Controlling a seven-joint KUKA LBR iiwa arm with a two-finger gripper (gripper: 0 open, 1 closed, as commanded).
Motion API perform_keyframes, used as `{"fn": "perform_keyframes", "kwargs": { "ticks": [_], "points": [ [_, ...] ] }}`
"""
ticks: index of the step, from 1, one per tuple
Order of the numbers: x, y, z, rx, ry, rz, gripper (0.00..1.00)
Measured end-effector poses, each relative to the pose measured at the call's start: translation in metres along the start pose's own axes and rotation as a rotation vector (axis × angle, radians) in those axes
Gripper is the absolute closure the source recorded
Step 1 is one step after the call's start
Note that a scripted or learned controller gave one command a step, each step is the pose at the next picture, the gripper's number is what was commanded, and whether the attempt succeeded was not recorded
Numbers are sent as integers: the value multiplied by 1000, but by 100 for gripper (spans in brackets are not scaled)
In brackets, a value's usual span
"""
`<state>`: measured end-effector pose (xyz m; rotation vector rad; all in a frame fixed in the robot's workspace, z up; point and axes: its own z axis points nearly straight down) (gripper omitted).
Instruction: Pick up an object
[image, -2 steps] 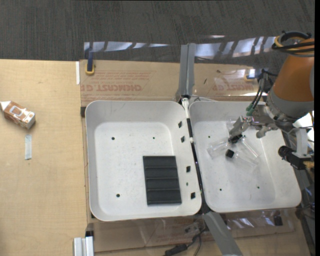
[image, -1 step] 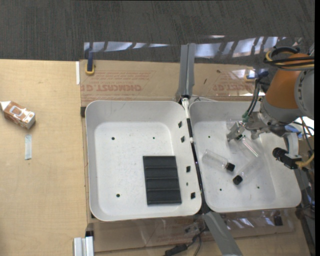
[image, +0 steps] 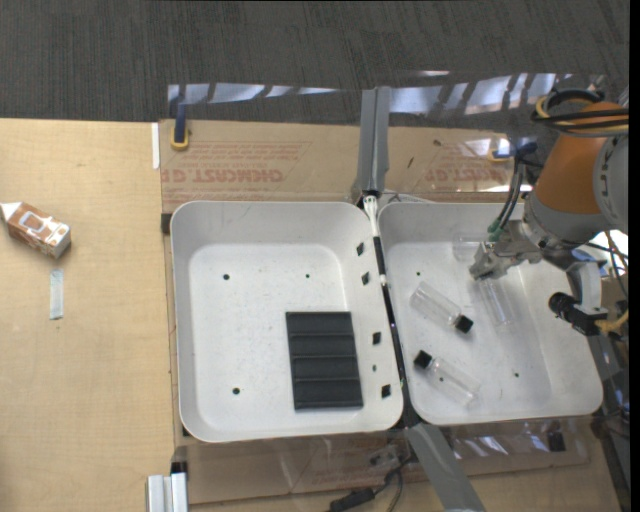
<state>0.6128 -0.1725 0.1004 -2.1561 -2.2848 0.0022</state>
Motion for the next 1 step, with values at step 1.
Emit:
{"fn": "perform_keyframes", "kwargs": {
  "ticks": [1],
  "points": [
    [52,13,-106,-1,0,-2,100]
  ]
}}
